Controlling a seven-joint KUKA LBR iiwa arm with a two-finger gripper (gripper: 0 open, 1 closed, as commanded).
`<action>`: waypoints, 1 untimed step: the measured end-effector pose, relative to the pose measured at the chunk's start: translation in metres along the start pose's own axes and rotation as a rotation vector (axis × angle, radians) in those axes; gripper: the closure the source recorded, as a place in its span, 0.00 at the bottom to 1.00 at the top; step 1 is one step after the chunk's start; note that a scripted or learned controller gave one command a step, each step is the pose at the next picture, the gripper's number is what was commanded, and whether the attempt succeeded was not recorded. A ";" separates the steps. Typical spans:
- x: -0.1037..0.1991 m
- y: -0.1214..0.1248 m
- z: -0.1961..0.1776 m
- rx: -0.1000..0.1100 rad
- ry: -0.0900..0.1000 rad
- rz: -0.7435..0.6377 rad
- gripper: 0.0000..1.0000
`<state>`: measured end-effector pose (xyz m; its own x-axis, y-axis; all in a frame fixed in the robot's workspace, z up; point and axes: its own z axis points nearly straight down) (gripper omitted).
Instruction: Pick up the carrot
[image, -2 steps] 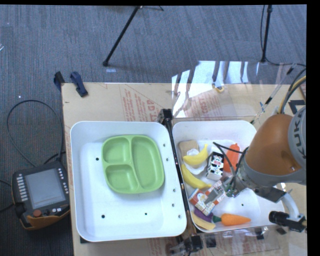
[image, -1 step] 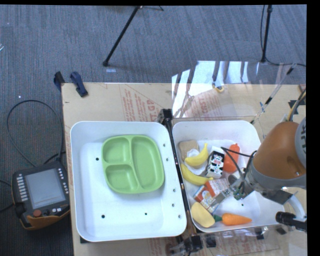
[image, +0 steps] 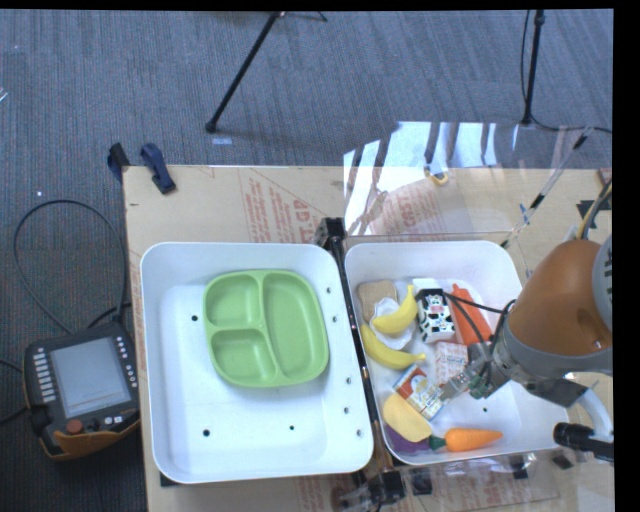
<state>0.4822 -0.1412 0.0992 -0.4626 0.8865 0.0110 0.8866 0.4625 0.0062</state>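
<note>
**Carrot waits at the front wall while the arm hangs over the clutter**

Nearest the camera, the carrot (image: 472, 438) lies on its side along the front wall of the right bin (image: 505, 262), leafy end pointing toward 9 o'clock and tip toward 3 o'clock. It rests apart from the main heap, which probably makes it the easier thing to reach. Just at its 9 o'clock sits a yellow wedge on something purple (image: 408, 420).

The end effector (image: 440, 395) hovers at about 11 o'clock from the carrot, over a red-and-white packet (image: 418, 385). Whether it is spread or pressed together I cannot tell; nothing is visibly pinched. The arm (image: 560, 310), with its orange band, comes in from 3 o'clock and leans low across the bin.

Toward 12 o'clock in that bin, two bananas (image: 392, 330) curl beside a black-and-white toy (image: 434, 316) and a second orange piece (image: 470, 318) against it.

The left bin (image: 180, 420) holds a green divided plate (image: 267, 327), lying flat near its middle. Both bins stand on the brown surface (image: 250, 200).

In my judgement the grasp is not yet made: the tool would need to shift toward 5 o'clock and descend, keeping clear of the bin wall.
</note>
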 end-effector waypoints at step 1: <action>-0.006 -0.003 -0.041 0.009 -0.006 -0.171 1.00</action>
<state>0.4820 -0.1482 0.1400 -0.6070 0.7947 0.0049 0.7947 0.6070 -0.0018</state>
